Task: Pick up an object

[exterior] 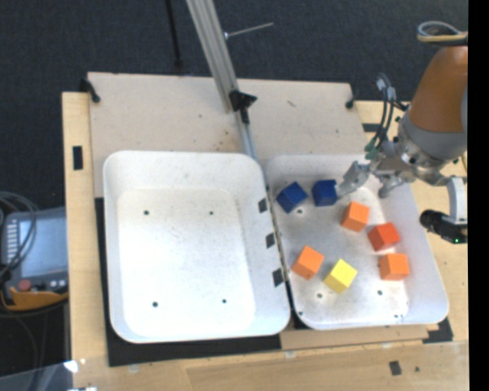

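Two shallow white plastic bins sit side by side on the pale wooden bench [187, 104]: the left bin [187, 243] at nine o'clock from the frame's centre, bare but for a few dark dots on its floor, and the right bin [416, 300] at three to four o'clock, holding all the loose pieces. One grey arm with an orange band [440, 96] comes in at two o'clock, and its two-finger gripper [373, 177] hangs over the upper rim of the right bin with the two grey fingers spread apart and no cube between them. There are seven small cubes, all matte and sharp-edged: two blue, four orange or red-orange, one yellow. The first blue cube [291, 196] lies at eleven o'clock in the right bin, near its left wall; the second blue cube [324, 192] sits just beside it, close to the left finger. An orange cube [355, 216] lies just below the gripper, a red-orange cube [383, 236] and another orange cube [394, 265] run down toward the right wall at four o'clock, a fourth orange cube [308, 261] sits at eight o'clock near the left wall, and the yellow cube [341, 275] lies just beside it. The bin's lower strip at six o'clock is open floor.
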Controlling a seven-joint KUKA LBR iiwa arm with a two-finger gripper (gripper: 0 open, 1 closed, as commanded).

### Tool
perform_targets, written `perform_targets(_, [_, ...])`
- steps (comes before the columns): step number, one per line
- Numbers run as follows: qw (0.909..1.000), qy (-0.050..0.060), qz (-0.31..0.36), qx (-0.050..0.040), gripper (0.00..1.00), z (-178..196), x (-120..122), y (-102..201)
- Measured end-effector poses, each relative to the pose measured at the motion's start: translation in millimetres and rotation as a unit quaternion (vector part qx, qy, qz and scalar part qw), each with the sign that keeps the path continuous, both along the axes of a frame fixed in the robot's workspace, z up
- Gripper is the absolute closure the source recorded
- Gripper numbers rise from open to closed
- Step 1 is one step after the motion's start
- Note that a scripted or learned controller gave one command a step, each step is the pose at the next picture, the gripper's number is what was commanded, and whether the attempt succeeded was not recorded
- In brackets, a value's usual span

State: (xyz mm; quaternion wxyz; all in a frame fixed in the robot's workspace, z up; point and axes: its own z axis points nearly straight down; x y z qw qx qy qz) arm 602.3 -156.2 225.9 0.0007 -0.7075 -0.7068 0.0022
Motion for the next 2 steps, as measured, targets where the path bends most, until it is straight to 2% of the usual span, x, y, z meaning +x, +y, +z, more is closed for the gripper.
perform_targets(1, [1.0, 0.0, 0.001, 0.0006, 0.0, -53.7, 4.6, 7.6])
perform_targets(2, [0.9999, -0.009, -0.001, -0.0045, 0.0, -104.7, 4.5, -3.3])
